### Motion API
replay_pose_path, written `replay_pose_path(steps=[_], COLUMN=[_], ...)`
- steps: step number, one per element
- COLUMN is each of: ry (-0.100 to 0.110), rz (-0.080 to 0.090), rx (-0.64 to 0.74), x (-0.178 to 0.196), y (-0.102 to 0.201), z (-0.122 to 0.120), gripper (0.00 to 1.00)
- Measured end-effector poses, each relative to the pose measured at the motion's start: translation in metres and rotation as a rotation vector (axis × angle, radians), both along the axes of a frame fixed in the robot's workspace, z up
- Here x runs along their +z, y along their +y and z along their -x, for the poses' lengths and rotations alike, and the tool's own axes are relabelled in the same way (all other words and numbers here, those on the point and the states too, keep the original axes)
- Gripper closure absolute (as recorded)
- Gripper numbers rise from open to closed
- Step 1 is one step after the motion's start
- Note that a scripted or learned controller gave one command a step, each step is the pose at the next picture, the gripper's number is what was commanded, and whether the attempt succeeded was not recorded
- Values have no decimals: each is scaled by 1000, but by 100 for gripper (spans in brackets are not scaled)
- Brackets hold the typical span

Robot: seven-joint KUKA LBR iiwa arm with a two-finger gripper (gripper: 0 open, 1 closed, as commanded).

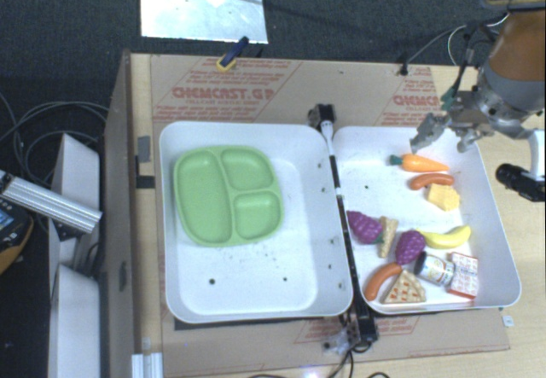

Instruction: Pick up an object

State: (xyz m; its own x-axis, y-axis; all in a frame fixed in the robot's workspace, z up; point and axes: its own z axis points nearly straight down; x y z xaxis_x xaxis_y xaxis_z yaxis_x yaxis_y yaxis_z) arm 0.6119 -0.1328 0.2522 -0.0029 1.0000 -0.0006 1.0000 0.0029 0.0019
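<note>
A: Just below the gripper (445,136), in the right bin (495,223), lies a carrot (424,164). It is orange with a small green end that points toward the left bin (299,282). It lies flat, near the fingertips but not touching them.

B: And the jaws, how do they stand?

A: They are spread apart, and nothing is between them. One finger (425,133) reaches to the left, the other one hangs down on the right side. They hover above the upper part of the right bin.

B: What else lies under the jaws?

A: A little lower than the carrot is a sausage (429,181), reddish orange, almost parallel to it. Beside that is a yellow cheese wedge (443,195). Further from the jaws, toward the lower rim, are a banana (450,237), two purple grape bunches (365,227), a small bottle (435,268), a second sausage (380,280), a waffle-like slice (403,289) and a red and white carton (464,275).

B: And far to the left of the jaws?

A: A green divided plate (228,194) sits in the left bin, well apart from the gripper.

B: Is anything hard to see?

A: Yes. The arm (516,61) is cut off by the right edge. The print on the carton and the bottle label is too small to read. A tan piece (389,236) between the grape bunches I cannot identify.
</note>
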Motion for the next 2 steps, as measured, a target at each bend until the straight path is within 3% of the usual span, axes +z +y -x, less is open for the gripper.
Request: replay_pose_path(steps=[1,2], ry=[1,0], rz=[1,1], rx=[-1,-2], x=[-47,-168], y=[-38,-68], z=[-14,-36], gripper=[0,0])
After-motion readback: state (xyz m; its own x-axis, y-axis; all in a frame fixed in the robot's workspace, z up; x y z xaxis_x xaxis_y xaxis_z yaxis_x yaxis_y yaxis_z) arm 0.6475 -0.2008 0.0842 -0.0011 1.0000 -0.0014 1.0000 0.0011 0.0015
